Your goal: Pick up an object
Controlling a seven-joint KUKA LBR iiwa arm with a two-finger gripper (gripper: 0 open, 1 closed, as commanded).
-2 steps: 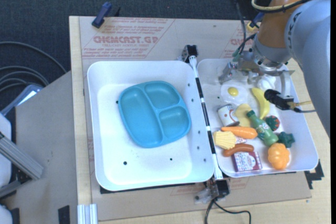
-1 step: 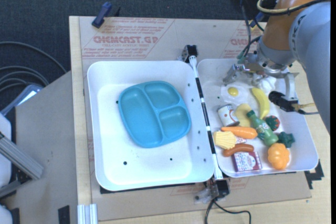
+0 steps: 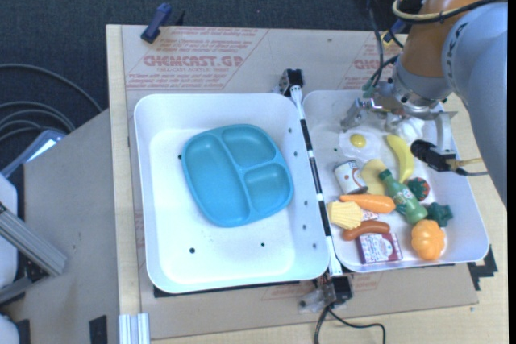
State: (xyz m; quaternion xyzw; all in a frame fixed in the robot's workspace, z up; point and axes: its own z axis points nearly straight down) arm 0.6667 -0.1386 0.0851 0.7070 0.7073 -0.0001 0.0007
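Hanging over the far end of the right bin [image 3: 476, 242], the gripper [image 3: 397, 110] sits at the bin's twelve o'clock edge, below the arm's orange band [image 3: 439, 20]; whether it is open or closed cannot be told, since its working end is lost against the white bin floor, and nothing can be seen held in it. Toy foods crowd this bin, and any may serve as the object to pick up. Nearest is the fried egg [image 3: 357, 143], lying just beside the gripper at about its seven o'clock. The banana [image 3: 401, 157] lies close at six o'clock, with its long axis running roughly from twelve to six, curving slightly. Farther out along the same six o'clock line come the green bottle [image 3: 403, 197], slanted from ten to four, and the carrot [image 3: 369, 203], lying nearly from nine to three. The orange fruit [image 3: 428, 238], the sausage [image 3: 367, 230] and the purple packet [image 3: 378, 248] rest near the bin's six o'clock edge, well apart from the gripper. As a judgement, the coming move turns on a short travel toward six or seven o'clock; the banana would call for closing across its narrow width, that is, along the nine-to-three line. The left bin [image 3: 157, 113], at nine o'clock on the tabletop [image 3: 226, 52], carries a blue divided plate [image 3: 236, 173], well apart from the gripper.
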